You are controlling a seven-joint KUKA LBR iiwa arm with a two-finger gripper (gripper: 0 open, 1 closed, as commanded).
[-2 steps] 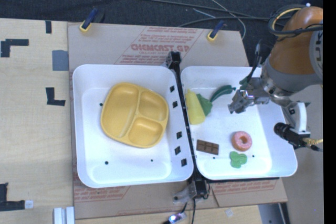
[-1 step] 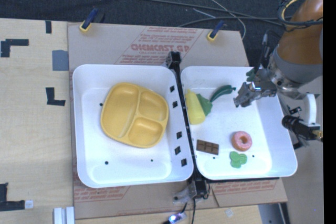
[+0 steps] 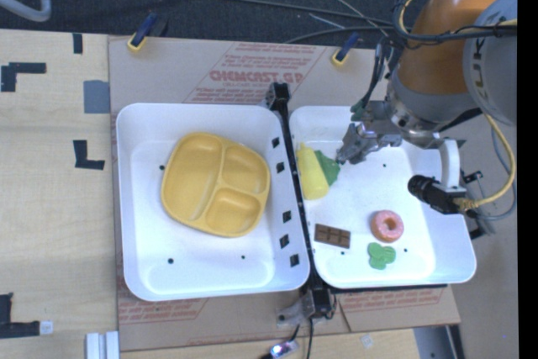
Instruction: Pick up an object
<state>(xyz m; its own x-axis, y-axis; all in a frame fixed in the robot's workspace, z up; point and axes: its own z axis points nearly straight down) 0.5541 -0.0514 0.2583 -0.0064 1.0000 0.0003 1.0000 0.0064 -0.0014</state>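
Note:
My gripper [image 3: 351, 149] hangs over the back left part of the right bin [image 3: 420, 269], its tips just right of a yellow and green object [image 3: 314, 171] that lies against the bin's left wall. A pink donut [image 3: 387, 224] sits near the bin's middle right. A brown chocolate bar [image 3: 331, 236] lies toward the front left, and a small green piece [image 3: 381, 256] rests in front of the donut. Nothing shows between the tips.
The left bin [image 3: 139, 206] holds a yellow divided plate [image 3: 215, 182]. A black divider with clips [image 3: 288, 181] runs between the bins. Cables and a black fitting [image 3: 437, 193] hang off the arm over the right bin's right side.

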